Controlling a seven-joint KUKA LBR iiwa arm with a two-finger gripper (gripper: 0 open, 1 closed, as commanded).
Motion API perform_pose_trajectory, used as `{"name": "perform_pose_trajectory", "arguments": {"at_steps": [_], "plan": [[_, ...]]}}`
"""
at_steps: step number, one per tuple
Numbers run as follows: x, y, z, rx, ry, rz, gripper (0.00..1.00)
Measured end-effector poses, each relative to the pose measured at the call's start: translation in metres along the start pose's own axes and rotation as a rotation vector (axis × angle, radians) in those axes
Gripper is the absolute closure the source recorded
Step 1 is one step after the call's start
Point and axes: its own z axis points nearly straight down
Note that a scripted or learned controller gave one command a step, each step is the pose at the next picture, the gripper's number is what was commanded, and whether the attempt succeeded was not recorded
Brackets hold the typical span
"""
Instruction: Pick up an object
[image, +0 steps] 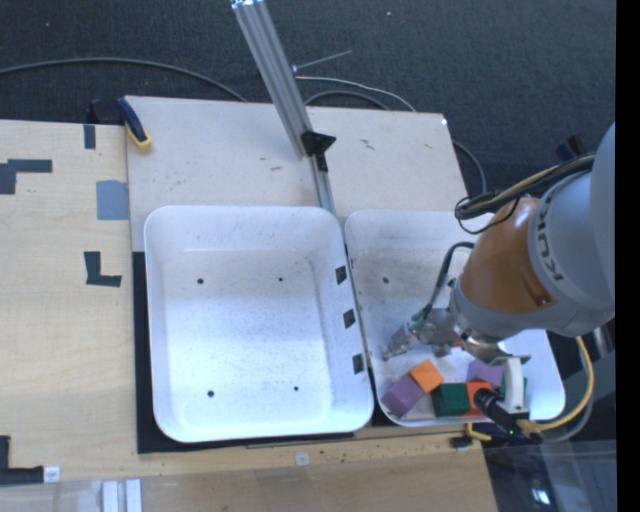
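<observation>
Two shallow white bins sit side by side on the pale tabletop (60, 300), which carries several grey tape marks at its left. A yellow-and-blue handled tool (133, 122) lies near the tabletop's far left corner. The left bin (160, 300) shows only its speckled floor and a few dark dots. A slanted metal pole (285, 95) runs down from the top edge to the point where the two bins meet. The right bin (390, 250) holds a cluster of small blocks at its near end: a purple block (403, 394) lies furthest left, an orange block (426, 375) sits just beside it, a green block (451, 399) lies to the right of those, and a pinkish-purple block (484, 374) rests near the bin's right wall. The gripper (408, 340) hangs low inside the right bin, just above and beside the orange block; whether its fingers are spread or closed cannot be made out, and nothing is visibly between them. The grey arm (570, 260) with its orange band (505, 262) reaches in from the right.
</observation>
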Motion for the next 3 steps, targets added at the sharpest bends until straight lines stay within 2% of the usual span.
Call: {"name": "perform_pose_trajectory", "arguments": {"at_steps": [1, 2, 3], "plan": [[0.002, 0.001, -0.012, -0.001, 0.002, -0.004, 1.0], [0.002, 0.001, -0.012, -0.001, 0.003, -0.004, 0.0], [0.084, 0.001, -0.106, -0.011, 0.003, -0.011, 0.0]]}}
